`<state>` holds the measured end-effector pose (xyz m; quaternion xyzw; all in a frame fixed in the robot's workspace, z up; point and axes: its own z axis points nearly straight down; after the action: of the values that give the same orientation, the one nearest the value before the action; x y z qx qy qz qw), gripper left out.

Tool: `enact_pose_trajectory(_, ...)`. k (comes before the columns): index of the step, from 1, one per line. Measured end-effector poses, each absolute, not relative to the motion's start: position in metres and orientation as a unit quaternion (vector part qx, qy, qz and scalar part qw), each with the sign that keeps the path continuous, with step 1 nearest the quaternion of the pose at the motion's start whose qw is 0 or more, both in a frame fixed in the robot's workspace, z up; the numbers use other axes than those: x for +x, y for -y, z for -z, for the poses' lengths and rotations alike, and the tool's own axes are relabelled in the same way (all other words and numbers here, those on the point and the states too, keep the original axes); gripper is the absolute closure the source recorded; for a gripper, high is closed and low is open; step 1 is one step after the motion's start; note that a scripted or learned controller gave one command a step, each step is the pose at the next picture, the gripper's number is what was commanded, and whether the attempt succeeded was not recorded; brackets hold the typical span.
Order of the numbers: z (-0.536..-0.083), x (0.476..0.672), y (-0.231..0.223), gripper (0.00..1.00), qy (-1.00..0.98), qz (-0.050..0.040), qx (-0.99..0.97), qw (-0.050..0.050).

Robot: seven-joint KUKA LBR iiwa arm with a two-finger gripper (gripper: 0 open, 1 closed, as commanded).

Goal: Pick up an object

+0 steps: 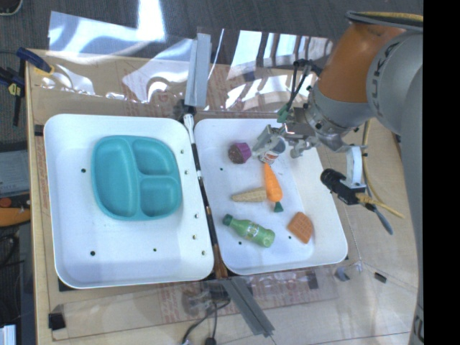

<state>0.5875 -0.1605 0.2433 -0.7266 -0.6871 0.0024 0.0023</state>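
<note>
Arm over the right bin, gripper low at its upper edge.

You see the left bin [65, 192] carrying a teal divided tray [136, 175]. In the right bin [323, 225], the gripper [277, 141] hangs at 12 o'clock, its grip state I cannot tell. Below it sit the green bottle [249, 231], carrot [272, 185], corn cone [249, 195], orange waffle piece [301, 227] at 5 o'clock, and purple piece [240, 152].

The arm [374, 63] is cut off by the upper right of the frame, so its base is not seen. The gripper [277, 146] is small and blurred in the upper part of the right bin [327, 246]; it covers the top end of the carrot [272, 184]. The small reddish thing at its tip cannot be identified.
</note>
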Motion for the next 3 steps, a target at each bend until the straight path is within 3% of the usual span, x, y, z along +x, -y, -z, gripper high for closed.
enact_pose_trajectory(1, -0.0991, 0.5986, 0.2084, 0.00, 0.771, 0.0004, -0.636, -0.002)
enact_pose_trajectory(2, -0.1076, 0.5981, 0.2082, 1.00, 0.773, -0.0006, -0.635, 0.000)
enact_pose_trajectory(3, -0.1076, 0.5981, 0.2081, 0.00, 0.773, -0.0006, -0.635, -0.001)
